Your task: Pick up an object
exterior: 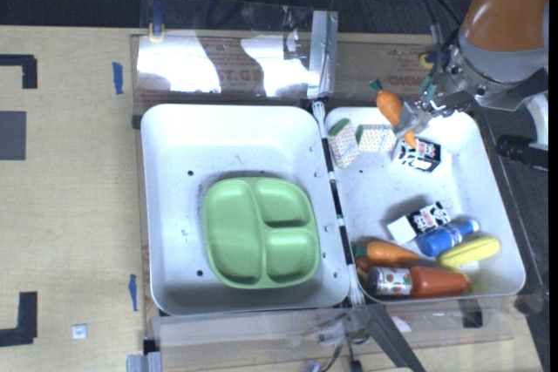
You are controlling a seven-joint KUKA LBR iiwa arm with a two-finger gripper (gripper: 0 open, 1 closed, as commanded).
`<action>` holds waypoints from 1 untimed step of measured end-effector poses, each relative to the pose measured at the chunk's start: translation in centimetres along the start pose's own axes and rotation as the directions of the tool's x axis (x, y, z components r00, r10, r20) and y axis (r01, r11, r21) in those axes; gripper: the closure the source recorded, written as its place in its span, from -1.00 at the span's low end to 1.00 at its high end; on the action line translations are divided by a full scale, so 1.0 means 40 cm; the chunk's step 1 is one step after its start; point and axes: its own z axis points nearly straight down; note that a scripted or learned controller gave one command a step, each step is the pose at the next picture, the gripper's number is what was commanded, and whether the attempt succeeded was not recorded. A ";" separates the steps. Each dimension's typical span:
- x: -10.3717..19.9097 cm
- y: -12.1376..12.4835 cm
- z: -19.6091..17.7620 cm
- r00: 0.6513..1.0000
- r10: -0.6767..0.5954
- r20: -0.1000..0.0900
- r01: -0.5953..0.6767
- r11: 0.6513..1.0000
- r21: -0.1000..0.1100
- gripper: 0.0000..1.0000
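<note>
Pincer (pixel 417 119) above black-white label packet (pixel 419 154) (writing unreadable).

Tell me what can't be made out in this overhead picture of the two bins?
- The tool, camera view: too small and cluttered to tell what its tip is doing beside the orange carrot.
- The arm, camera view: cut off by the top and right edges.
- The can, camera view: label too small to read.
- The small black-and-white packet, camera view: print blurred.
</note>
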 end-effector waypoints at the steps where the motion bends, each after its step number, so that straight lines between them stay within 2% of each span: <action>1: 0.029 0.050 -0.200 0.997 -0.082 0.000 0.082 0.997 -0.001 1.00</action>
